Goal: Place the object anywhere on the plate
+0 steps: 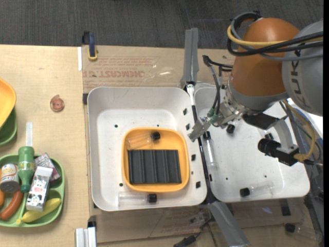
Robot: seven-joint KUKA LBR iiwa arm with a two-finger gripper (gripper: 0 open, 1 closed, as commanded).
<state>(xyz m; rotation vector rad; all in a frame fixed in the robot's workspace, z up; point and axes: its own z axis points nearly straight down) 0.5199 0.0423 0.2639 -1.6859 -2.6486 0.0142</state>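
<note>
block [154, 166] lies flat on plate [177, 185], left bin [103, 107] | gripper [199, 128] over bin divider, beside plate | you can't tell its grip | reads as placed, judge it done

Grey arm [303, 60] reaching from right — orange-banded wrist [259, 55] bent downward

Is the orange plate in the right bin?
No, the orange plate sits in the left bin, holding a dark ridged block.
</note>
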